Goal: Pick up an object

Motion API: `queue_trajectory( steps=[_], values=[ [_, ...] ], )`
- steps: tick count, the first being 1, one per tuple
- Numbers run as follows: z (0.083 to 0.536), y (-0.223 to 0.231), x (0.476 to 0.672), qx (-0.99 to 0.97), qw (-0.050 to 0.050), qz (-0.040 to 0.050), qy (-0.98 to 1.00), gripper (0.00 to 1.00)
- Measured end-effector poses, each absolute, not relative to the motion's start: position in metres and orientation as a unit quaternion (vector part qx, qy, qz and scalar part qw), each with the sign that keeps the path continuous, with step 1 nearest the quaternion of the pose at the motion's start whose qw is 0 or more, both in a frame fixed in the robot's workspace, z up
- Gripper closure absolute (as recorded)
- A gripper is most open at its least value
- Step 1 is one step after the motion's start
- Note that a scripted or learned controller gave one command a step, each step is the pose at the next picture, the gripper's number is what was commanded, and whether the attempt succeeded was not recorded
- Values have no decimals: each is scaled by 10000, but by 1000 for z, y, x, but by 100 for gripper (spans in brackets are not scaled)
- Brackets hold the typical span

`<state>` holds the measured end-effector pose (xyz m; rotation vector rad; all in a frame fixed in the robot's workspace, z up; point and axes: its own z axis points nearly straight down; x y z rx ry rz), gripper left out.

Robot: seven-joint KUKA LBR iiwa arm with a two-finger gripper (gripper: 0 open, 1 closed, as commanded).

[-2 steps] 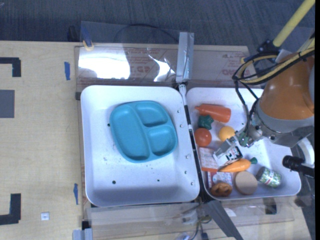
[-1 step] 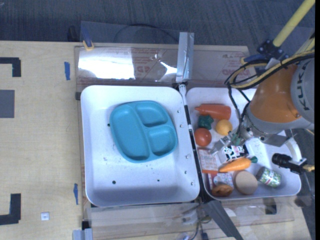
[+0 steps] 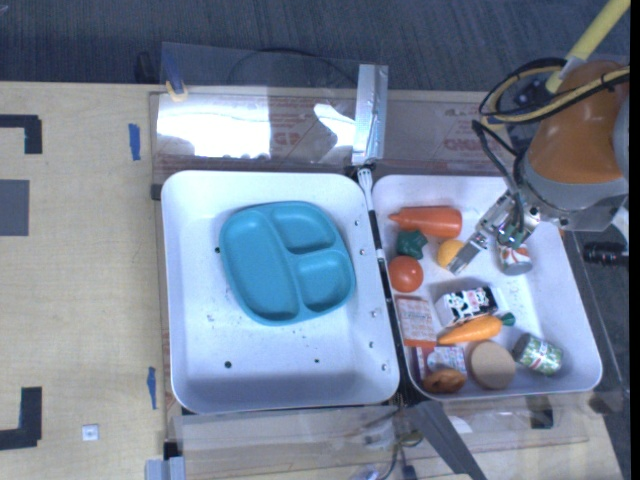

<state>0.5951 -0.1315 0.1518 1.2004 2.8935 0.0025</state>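
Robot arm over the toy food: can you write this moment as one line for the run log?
gripper: over right bin, beside yellow toy | holding: nothing seen | left bin: blue tray | pick: not done
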Motion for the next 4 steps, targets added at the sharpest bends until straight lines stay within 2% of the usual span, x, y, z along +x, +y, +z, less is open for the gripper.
queue_trajectory(
  steps=[1,2,3,4],
  values=[
    [165,-146,634,5711,31,9,8209,0],
    [168,-182,564,6026,6,-4,7980,0],
    [97,-213,595,6002,19,42,7998,0],
    [105,-216,593,6011,27,13,7991,100]
  ],
)
